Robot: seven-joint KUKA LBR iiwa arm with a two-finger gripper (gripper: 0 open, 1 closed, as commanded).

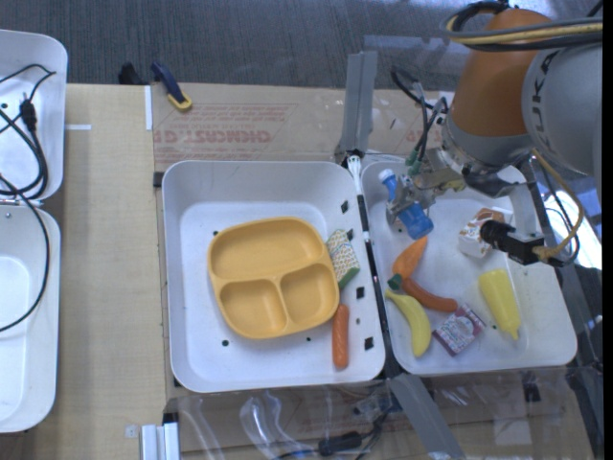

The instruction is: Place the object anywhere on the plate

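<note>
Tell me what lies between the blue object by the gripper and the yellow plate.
The two bins' adjoining walls lie between the blue object and the plate; a corn cob lies against the plate's right edge.

honestly not much readable here. the arm (565,94) has big dark letters down its grey casing, up and right of the gripper, and "uk" is about all that shows. the cardboard sheet (239,123) well to the gripper's left has red print, upside down or mirrored, too blurry to make out.
</note>
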